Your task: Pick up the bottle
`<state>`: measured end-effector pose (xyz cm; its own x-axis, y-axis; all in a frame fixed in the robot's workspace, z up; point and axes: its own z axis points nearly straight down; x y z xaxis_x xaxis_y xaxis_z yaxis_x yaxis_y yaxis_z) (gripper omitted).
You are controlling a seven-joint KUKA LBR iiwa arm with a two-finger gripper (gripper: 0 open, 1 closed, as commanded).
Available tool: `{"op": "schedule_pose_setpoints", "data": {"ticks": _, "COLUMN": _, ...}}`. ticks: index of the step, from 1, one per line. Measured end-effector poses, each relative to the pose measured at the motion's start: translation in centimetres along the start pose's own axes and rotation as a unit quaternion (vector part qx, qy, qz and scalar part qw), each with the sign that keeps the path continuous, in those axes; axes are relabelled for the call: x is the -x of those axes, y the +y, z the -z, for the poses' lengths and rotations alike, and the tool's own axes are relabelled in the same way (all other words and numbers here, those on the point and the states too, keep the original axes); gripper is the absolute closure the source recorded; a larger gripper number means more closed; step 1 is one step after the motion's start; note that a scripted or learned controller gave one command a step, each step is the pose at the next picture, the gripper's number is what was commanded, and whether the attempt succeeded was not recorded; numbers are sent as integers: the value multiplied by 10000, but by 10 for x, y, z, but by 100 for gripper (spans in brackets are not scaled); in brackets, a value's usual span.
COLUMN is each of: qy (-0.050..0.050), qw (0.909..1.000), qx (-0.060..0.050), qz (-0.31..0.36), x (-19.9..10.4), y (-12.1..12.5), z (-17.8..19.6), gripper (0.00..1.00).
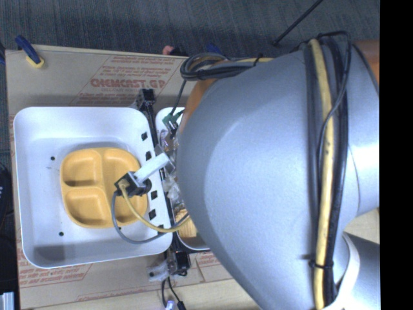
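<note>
A: Where is the bottle? I can find none with any certainty; the arm (277, 173) covers nearly all of the right bin (169, 118), and if the bottle lies there it is hidden under that grey bulk.

B: And the gripper?

A: Hidden too; whether it is wide or closed, or has hold of anything, I cannot tell. What does show is the left bin (39, 173), with a yellow divided tray (90, 186) lying in it, and a white bracket with a black connector (135, 185) and a looping cable (129, 228) hanging over that tray.

B: What might go wrong from here?

A: My guess: the cable could snag the tray or the bin wall as the arm moves, and drag one of them; and a grasp made out of the camera's sight could close on nothing, unnoticed.

B: Any writing?

A: Red print on the cardboard (97, 76) covering the surface; it reads roughly "CHEMCAST GP"; the smaller lines are too blurred.
</note>
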<state>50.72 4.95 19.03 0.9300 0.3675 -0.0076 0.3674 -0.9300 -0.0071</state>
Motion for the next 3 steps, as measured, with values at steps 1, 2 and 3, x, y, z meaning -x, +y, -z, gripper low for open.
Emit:
{"op": "schedule_pose_setpoints", "data": {"ticks": 1, "qy": 21, "qw": 9964, "qx": 18, "qz": -846, "x": 16, "y": -47, "z": 57, "gripper": 100}}
{"op": "schedule_pose_setpoints", "data": {"ticks": 2, "qy": 18, "qw": 9994, "qx": 11, "qz": -354, "x": -2, "y": 18, "z": 72, "gripper": 100}}
{"op": "schedule_pose_setpoints", "data": {"ticks": 3, "qy": 14, "qw": 9961, "qx": 4, "qz": 880, "x": 44, "y": 90, "z": 97, "gripper": 100}}
